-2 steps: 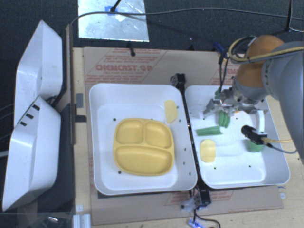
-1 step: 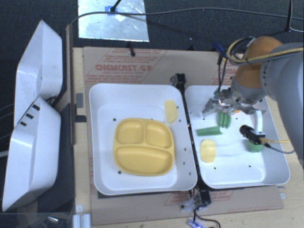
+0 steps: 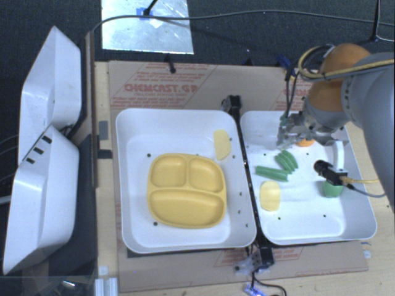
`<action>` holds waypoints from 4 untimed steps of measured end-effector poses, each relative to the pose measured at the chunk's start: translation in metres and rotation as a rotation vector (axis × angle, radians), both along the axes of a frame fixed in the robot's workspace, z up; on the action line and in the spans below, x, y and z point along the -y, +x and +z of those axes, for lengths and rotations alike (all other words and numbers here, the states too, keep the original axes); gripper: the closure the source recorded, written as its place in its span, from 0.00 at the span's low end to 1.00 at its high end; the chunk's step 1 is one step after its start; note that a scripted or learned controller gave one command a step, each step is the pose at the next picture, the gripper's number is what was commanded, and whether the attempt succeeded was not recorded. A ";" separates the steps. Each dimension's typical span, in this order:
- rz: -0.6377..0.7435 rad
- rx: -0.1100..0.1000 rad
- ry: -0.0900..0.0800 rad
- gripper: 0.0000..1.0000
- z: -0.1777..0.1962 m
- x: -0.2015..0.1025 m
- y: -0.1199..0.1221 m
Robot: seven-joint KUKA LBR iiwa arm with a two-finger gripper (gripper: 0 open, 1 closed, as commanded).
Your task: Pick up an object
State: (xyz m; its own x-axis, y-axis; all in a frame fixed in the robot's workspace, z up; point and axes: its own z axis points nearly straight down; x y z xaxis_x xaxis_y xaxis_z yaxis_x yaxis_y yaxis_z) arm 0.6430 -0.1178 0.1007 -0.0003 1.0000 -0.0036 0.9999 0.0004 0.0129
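The gripper [image 3: 289,135] is being held low in the right bin [image 3: 355,224], just beside an orange piece [image 3: 305,143]; its grip cannot be told.

Two bins are sitting side by side: the left bin [image 3: 133,184] is holding a divided tray [image 3: 186,190] at its centre, and a flat oval piece [image 3: 222,144] is leaning on its right wall. The right bin [image 3: 308,224] is holding two pods [image 3: 279,166], another oval piece [image 3: 270,195] in front of them, and a cup [image 3: 332,189] to their right.

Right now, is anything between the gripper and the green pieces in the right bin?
Nothing visible. The gripper sits low in the right bin, just above the green pieces. An orange object lies beside it, off that path.
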 end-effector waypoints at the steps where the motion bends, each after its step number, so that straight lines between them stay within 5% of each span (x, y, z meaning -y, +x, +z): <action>1: 0.000 -0.008 0.003 1.00 0.050 0.006 0.009; 3: 0.001 -0.008 0.003 1.00 0.161 0.012 0.018; 4: 0.004 -0.011 0.005 1.00 0.166 -0.038 0.015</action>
